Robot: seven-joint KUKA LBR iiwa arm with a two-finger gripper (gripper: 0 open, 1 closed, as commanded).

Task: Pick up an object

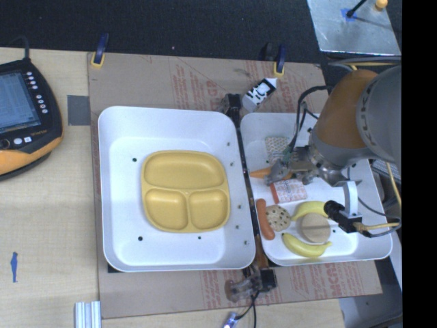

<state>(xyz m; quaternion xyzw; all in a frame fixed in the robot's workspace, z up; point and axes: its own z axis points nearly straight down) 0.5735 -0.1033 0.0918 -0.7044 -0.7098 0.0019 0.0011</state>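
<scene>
**Several crowded toys, one awkward reach**

Several small play-food pieces lie packed together in the right bin (382,251), and that crowding is the main risk. The gripper (287,171) is low in that bin, near its left wall, among the items around an orange carrot-like piece (259,173) and a pale card-like item (290,191). Whether it is released or clenched cannot be told, as the wrist and cabling hide it.

From here, a closing grasp could catch two pieces at once, or nudge one aside so it slips out. The carrot piece is thin and lies flat against the bin floor just beside the gripper, so a shallow descent would likely miss it, and a hard one could jam against the floor. The left wall is also close, leaving little room on that side.

Below the gripper lie a red sausage-shaped piece (263,219), a speckled round cracker (277,217), a tan disc (315,228) and a yellow banana (304,246); all look smooth, rounded and likely to slide.

The left bin (113,183) holds a yellow divided plate (184,188), well away from the gripper.
</scene>
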